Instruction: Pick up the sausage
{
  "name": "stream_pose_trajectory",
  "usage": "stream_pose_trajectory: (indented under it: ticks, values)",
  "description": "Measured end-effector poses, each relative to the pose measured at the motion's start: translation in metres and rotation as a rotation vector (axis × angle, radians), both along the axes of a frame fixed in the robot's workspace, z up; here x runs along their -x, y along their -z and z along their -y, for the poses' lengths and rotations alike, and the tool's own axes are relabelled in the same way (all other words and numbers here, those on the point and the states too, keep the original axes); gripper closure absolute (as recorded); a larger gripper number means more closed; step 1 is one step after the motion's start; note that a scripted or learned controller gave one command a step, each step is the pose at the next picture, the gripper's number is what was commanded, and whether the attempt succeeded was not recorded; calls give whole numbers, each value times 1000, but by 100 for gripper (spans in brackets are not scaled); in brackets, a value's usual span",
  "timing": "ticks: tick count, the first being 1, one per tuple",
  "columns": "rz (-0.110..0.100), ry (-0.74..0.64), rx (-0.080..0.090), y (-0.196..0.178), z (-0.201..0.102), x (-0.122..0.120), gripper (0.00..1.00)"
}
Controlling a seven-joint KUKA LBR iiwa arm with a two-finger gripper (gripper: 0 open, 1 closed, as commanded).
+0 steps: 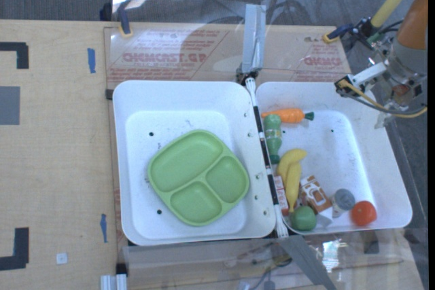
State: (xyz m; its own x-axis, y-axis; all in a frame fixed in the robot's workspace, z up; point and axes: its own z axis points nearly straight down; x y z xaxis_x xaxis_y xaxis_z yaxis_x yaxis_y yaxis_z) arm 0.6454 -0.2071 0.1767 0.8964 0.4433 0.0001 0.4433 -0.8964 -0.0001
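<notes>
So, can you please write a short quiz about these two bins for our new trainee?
1. True or false: the green plate lies in the right bin.
2. Which thing lies nearest the far rim of the right bin? A. carrot B. spoon C. cup
3. Fill in: the green plate has ___ compartments.

Key: 1 false, it lies in the left bin; 2 A; 3 three.
</notes>
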Motion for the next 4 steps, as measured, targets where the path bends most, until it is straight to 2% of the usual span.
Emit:
stream_pose_trajectory:
  ticks: [1,2,4]
  values:
    - [4,99,0,89,-51,9,0]
    - [5,258,0,89,-47,9,0]
    - [5,258,0,89,-48,9,0]
